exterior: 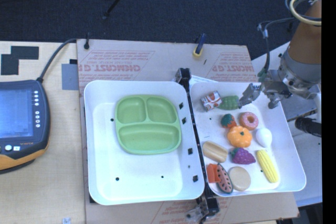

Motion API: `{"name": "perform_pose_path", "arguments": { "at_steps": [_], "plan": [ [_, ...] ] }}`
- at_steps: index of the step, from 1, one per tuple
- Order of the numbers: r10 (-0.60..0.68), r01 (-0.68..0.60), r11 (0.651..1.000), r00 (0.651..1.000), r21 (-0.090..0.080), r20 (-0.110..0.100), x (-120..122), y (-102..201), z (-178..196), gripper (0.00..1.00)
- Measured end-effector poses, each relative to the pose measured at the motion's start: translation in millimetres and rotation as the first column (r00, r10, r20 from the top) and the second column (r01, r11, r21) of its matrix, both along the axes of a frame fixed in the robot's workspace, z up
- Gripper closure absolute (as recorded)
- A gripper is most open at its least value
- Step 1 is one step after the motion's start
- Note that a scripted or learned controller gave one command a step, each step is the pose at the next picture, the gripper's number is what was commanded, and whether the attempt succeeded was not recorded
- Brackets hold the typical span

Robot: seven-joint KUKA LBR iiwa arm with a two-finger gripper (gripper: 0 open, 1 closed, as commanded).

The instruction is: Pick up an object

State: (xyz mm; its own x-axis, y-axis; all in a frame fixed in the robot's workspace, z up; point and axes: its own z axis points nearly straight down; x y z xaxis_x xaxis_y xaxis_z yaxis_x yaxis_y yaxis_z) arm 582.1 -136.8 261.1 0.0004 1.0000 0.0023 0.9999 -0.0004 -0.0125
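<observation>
While the left bin (105, 176) holds a green tray (148, 124), toy food (240, 136) (mixed) fills the right bin (294, 176); end effector (261, 95) spread, holding nothing.

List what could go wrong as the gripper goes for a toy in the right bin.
The gripper hovers at the right white bin's far edge, so it may clip the rim. The orange toy pumpkin, pink-iced doughnut and white egg crowd together; fingers could nudge neighbours or slip off round shapes.
</observation>
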Motion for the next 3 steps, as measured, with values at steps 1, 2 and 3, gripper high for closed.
{"name": "perform_pose_path", "arguments": {
  "at_steps": [1,2,3],
  "plan": [
    [0.001,-0.001,1.000,1.000,-0.002,0.009,2,0,5,0.00],
    [0.002,-0.002,1.000,1.000,0.000,0.002,-7,2,-57,0.00],
    [0.001,-0.001,1.000,1.000,0.000,0.004,-8,3,-101,0.00]
  ]
}}
